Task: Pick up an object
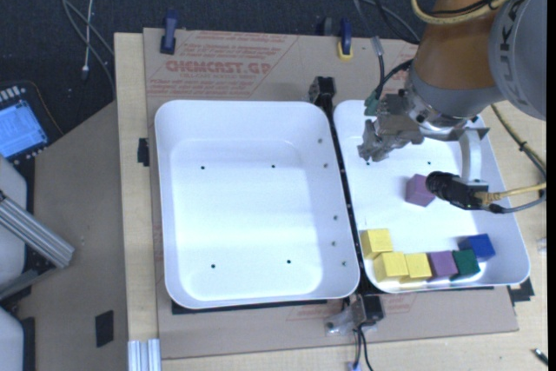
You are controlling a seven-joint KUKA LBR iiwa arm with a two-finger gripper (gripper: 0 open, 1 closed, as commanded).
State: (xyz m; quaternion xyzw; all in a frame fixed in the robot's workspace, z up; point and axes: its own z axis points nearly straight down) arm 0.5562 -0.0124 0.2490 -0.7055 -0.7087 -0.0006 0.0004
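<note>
Along the right bin's (388, 206) near wall runs a row of blocks (421, 261); a lone purple block (419, 189) sits mid-bin, likely light, rigid and easiest pinched across two flat opposite faces. The gripper (375, 150) hangs over the far-left part; I cannot tell its opening.

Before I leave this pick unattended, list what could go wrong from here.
1. The gripper hangs over bare floor of the right bin, apart from every block; descending here would likely grab nothing.
2. The yellow blocks, green block and blue block crowd the near rim, so a grasp there may jam against neighbours or the wall.
</note>
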